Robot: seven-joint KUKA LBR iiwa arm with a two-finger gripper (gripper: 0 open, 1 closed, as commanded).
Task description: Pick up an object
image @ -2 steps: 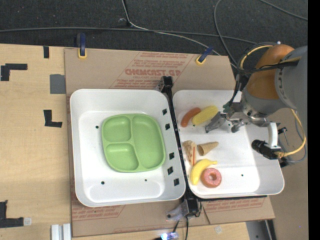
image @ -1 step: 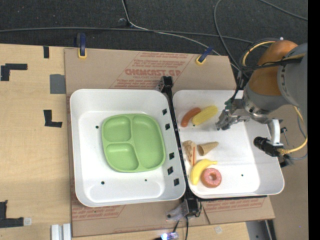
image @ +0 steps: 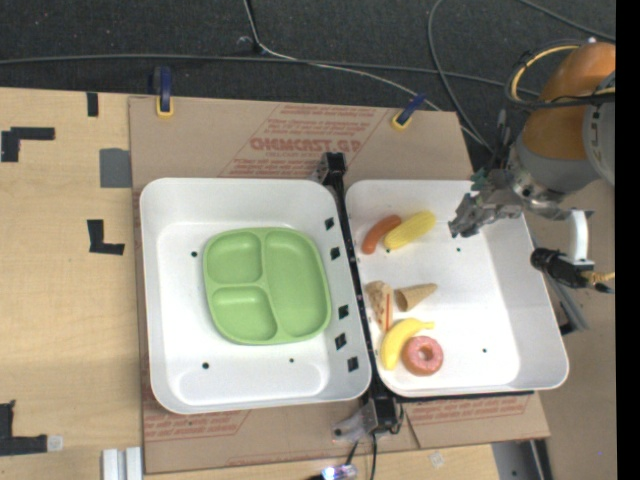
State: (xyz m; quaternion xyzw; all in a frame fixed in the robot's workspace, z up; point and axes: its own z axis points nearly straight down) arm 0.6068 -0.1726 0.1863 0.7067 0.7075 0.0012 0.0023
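The right bin (image: 500,308) holds several toy foods. A sausage (image: 380,233) and a yellow corn piece (image: 411,230) lie near its back left. An ice cream cone (image: 414,295) and a brown pastry piece (image: 377,297) sit mid-left. A banana (image: 397,341) and a pink donut (image: 423,355) rest at the front left. My gripper (image: 466,221) hovers over the back right part of this bin, to the right of the corn piece and apart from it. Nothing is visible between its fingers.
The left bin (image: 170,268) holds a green divided plate (image: 267,286). A black divider (image: 345,268) runs between the two bins. Cables trail across the dark floor behind the bench. The arm's orange band (image: 580,73) is at the upper right.
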